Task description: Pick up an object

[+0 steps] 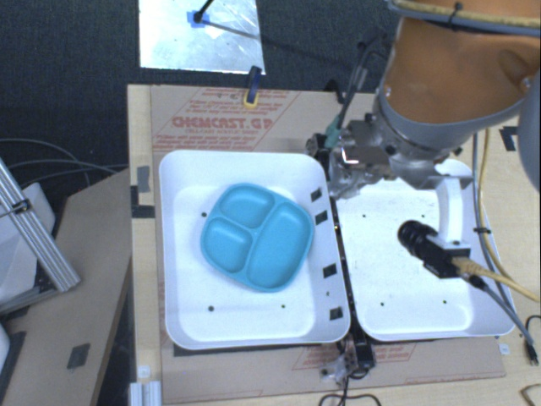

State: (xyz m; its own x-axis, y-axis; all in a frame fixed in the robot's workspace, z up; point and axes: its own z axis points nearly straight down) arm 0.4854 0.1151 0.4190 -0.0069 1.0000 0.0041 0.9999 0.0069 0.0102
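Blue plate (pixel 258 236), three compartments, flat in left bin (pixel 182 252), middle. Gripper (pixel 351 169) over inner top corner of right bin (pixel 423 320), well apart from plate. Jaws state: cannot tell, arm hides them. Both bins on desk (pixel 144 142).

Two shallow white bins sit side by side on the counter (pixel 144 328): the left bin (pixel 182 311) and the right bin (pixel 423 315), their inner rims touching. Beneath them lies a brown cardboard sheet (pixel 211 121) printed with red lettering. Beyond it a shiny metal plate (pixel 190 32) rests on dark carpet (pixel 59 66). An aluminium rail (pixel 34 235) leans at the left edge.
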